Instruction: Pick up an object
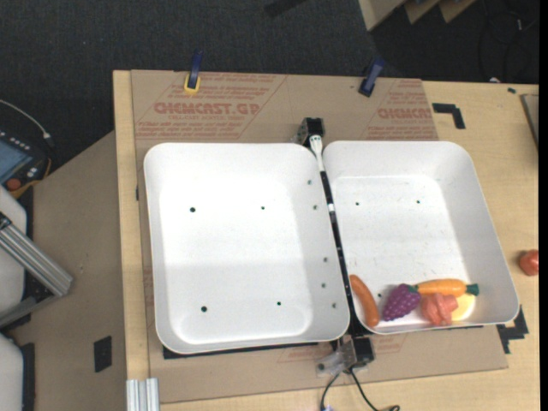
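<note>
Currently clustered along near edge of right bin [402,212]: orange sausage-shaped toy [364,300], purple grapes [400,301], carrot [445,287], red piece [437,309], touching or just beside each other. Small red item [528,263] on bench, outside that bin. Gripper state: cannot tell.

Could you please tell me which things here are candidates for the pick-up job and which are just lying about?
Candidates, all in the right bin, near its front edge:
hot dog
purple grapes
carrot
red toy
yellow piece

Just lying about:
left bin
blue clamps
red object on the bench
</note>
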### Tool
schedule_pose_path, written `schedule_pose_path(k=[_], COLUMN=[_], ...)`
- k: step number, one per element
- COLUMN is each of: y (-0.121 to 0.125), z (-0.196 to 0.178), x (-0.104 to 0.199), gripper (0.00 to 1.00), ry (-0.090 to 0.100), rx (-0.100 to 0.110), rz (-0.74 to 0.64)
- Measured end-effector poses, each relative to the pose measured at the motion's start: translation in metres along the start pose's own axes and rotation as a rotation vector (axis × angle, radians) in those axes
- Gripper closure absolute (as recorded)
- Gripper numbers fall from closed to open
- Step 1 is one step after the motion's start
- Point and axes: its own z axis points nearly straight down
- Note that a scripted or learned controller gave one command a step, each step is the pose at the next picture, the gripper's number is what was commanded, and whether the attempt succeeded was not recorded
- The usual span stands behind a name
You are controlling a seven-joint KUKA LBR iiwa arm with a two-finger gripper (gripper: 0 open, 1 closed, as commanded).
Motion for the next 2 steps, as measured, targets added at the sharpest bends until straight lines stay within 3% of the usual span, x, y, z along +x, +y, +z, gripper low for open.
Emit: schedule_pose_path(k=[1,2], y=[0.0,0.0], z=[-0.035,0.003], x=[0.0,0.001], gripper=[1.0,1.0], ry=[-0.001,0.005], rx=[-0.002,0.01], rz=[0.0,0.0])
